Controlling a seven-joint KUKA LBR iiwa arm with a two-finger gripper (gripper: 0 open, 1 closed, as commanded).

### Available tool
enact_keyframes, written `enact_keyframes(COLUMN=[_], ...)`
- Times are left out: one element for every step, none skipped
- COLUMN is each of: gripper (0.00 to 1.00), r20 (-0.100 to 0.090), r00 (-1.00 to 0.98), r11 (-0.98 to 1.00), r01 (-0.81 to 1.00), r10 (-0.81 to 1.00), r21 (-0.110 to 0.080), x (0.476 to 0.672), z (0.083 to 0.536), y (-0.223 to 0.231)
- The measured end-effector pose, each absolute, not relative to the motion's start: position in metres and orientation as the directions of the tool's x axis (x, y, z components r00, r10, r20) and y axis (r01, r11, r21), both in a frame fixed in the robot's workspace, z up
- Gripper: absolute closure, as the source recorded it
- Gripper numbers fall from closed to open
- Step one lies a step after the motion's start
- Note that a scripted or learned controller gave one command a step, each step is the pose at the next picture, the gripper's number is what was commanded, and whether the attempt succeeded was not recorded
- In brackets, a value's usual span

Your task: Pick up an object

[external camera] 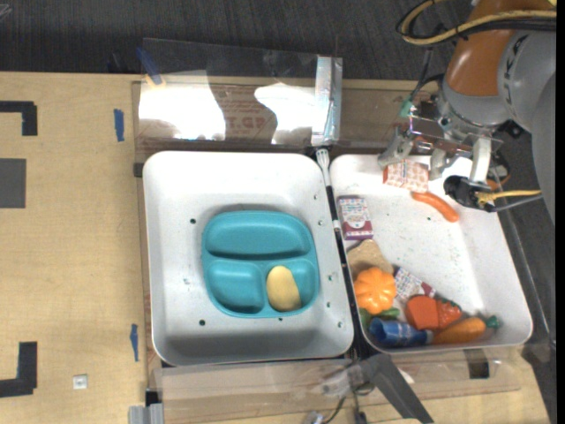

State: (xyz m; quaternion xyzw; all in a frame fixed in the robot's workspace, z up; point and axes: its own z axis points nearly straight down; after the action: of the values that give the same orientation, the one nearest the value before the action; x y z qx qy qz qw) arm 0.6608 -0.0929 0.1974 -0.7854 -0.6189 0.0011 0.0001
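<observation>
Red-and-white packet [406, 177] under my jaws at the right bin's [516, 276] far corner, grip state unclear.

One fixed overhead camera looks down at a slant on both white bins [168, 237].

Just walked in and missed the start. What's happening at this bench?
The arm's end effector hangs over the far end of the right bin, by a small red-and-white packet and an orange carrot. More toy food sits piled at that bin's near end. In the left bin, a teal tray holds a yellow potato.
</observation>
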Motion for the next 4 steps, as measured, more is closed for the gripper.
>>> enact_keyframes(gripper=[1.00, 1.00, 0.00, 0.00], r20=[0.000, -0.004, -0.003, -0.003], r00=[0.297, 0.483, 0.482, 0.611], r11=[-0.297, -0.483, -0.482, -0.611], r01=[0.955, 0.876, 0.876, 0.792], r10=[0.955, 0.876, 0.876, 0.792], r21=[0.001, -0.011, -0.007, -0.003], x=[0.647, 0.665, 0.666, 0.589], z=[0.248, 0.180, 0.183, 0.088], y=[-0.078, -0.041, -0.041, -0.098])
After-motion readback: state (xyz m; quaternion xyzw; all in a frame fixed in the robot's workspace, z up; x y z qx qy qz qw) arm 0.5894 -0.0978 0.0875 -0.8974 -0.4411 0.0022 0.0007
